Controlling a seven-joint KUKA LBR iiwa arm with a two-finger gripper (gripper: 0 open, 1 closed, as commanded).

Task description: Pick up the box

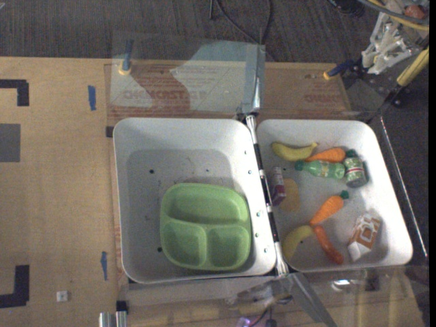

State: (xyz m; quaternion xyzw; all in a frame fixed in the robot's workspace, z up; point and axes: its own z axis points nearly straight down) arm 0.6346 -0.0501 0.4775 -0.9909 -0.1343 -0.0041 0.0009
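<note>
The box [364, 236] is a small orange and white carton lying tilted in the right bin [392, 182], close to its near right corner. It touches nothing but the bin floor, and an orange carrot [329, 245] lies just to its left. My gripper [385, 46] appears as a pale pronged shape at the top right of the view, beyond the bins and far from the box. Nothing shows between its prongs.
The right bin also holds a banana [293, 150], a green bottle [327, 170], a can [355, 171], another carrot [327, 208], a small dark bottle [278, 184] and a second banana [296, 239]. A green divided plate [204, 225] sits in the left bin [136, 155].
</note>
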